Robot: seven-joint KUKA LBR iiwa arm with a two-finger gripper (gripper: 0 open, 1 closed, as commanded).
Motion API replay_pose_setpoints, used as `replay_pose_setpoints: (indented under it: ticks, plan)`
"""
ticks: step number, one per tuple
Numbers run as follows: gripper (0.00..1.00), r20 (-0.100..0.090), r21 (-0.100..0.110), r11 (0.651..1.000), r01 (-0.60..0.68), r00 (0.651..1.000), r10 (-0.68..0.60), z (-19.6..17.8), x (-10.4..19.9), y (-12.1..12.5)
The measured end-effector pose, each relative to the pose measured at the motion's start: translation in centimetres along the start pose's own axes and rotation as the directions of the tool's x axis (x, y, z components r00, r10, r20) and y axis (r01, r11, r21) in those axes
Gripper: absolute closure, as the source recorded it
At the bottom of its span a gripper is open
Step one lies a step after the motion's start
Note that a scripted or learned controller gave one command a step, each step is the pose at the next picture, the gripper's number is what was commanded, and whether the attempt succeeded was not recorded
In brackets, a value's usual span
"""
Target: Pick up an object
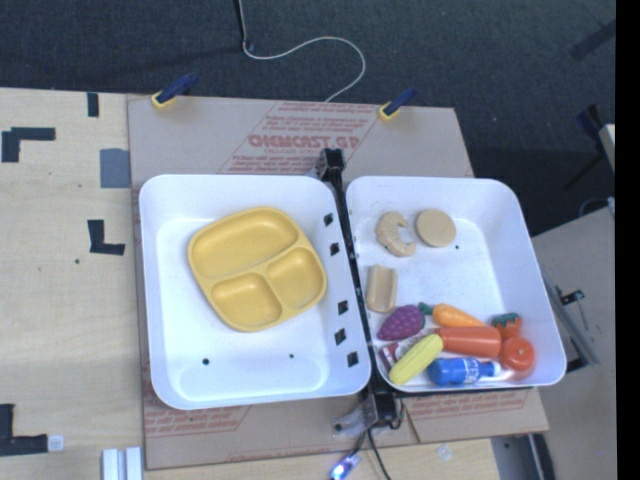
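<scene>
Two shallow white bins sit side by side on the surface point(60, 268). The left bin point(170, 368) holds a yellow divided tray point(257, 267), lying slightly askew. The right bin point(500, 258) holds the candidates for picking: a pale croissant-shaped piece point(395, 234) and a round tan cookie point(435, 228) near the far wall, a tan block point(381, 289) just beside the divider, and a tight cluster at the near edge made up of purple grapes point(401, 321), a carrot point(456, 316), a corn cob point(415, 358), an orange-red sausage-like piece point(468, 341), a tomato point(517, 354) and a blue bottle point(462, 372), several of them touching. With the hand out of frame, I cannot tell whether it is open or closed. The pick looks not yet begun; this reads as the approach step. The next move likely calls for choosing a target standing apart, such as the cookie or the block, since the clustered pieces leave little room for fingers, then descending squarely over it.
</scene>
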State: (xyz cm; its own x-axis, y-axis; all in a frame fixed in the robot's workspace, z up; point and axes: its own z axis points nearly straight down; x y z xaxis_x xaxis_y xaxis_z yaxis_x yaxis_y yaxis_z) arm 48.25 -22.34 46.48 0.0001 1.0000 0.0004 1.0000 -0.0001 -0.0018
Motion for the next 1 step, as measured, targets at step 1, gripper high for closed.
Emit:
replay_pose_setpoints:
  ticks: [1]
  plan:
    - [1.00,0.001,-0.002,1.000,0.001,1.000,-0.001,-0.04,-0.02,0.14]
